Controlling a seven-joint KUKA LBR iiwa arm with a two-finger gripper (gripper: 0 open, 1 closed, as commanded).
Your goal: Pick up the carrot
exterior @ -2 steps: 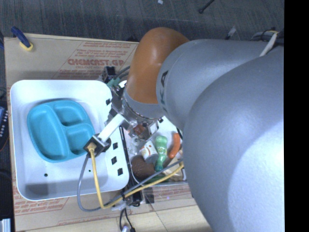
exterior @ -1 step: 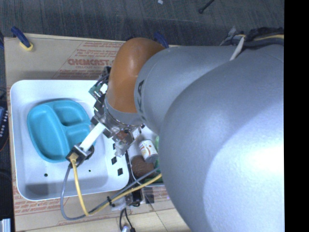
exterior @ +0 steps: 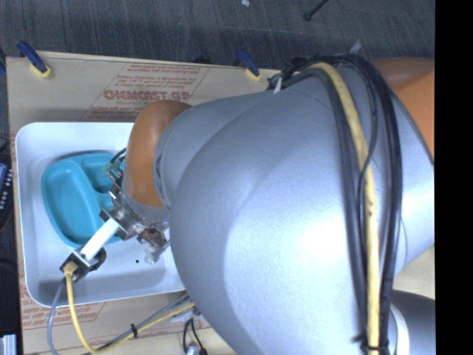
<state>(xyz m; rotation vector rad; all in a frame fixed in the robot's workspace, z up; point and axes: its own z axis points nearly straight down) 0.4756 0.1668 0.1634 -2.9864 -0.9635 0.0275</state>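
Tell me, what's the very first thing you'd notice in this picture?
The huge grey arm swells across the right and middle, with cables running down it. Its orange band sits over the left white bin, where a bright blue dish lies against the left side.

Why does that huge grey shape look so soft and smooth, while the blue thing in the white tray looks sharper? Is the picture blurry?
In the camera view, the arm sits close to the lens, so its grey shell looks large and slightly soft, with a broad pale sheen. Farther off, the blue container and the white bin look crisper. Lighting is even, with faint shadows in the bin.
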